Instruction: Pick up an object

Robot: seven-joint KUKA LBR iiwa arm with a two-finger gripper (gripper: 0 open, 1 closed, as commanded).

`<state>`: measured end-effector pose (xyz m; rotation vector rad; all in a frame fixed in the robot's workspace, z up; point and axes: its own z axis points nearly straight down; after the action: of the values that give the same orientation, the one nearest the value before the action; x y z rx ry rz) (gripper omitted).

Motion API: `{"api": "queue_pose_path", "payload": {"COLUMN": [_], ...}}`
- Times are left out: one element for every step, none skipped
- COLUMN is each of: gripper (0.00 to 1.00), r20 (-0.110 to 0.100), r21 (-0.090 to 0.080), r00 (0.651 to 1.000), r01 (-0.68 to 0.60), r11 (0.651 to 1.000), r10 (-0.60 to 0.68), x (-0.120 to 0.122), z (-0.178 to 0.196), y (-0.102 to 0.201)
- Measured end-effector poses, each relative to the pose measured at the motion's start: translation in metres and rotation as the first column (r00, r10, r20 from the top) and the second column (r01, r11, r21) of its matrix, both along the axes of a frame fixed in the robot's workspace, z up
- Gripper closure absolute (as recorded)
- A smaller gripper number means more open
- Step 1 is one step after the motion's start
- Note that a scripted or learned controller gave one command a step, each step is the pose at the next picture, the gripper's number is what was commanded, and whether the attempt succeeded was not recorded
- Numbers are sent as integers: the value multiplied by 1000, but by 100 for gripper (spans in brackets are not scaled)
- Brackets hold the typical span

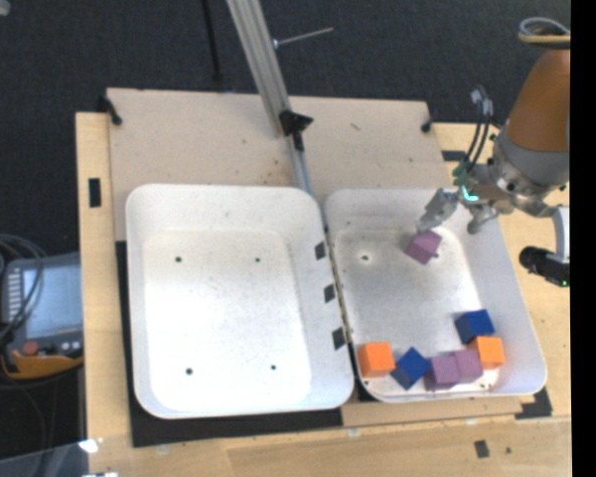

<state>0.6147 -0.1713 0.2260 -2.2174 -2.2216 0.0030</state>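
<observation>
Two white bins sit side by side on the bench (pixel 228 137). Over the right bin (pixel 377 276), upper right of frame, the gripper (pixel 459 210) hangs with fingers spread; a purple block (pixel 423 245) lies just below, apart

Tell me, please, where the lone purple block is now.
The lone purple block lies in the upper part of the right bin, just below the tool, apart from the cluster of blocks along the bin's near edge.
</observation>
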Motion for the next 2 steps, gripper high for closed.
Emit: {"api": "queue_pose_path", "payload": {"gripper": [0, 0], "r20": [4, 0], "r21": [-2, -2], "r00": [1000, 1000], "r01": [-2, 1], "r11": [1000, 1000], "r10": [2, -1], "x": [1, 3], "z": [3, -39], "y": [0, 0]}}
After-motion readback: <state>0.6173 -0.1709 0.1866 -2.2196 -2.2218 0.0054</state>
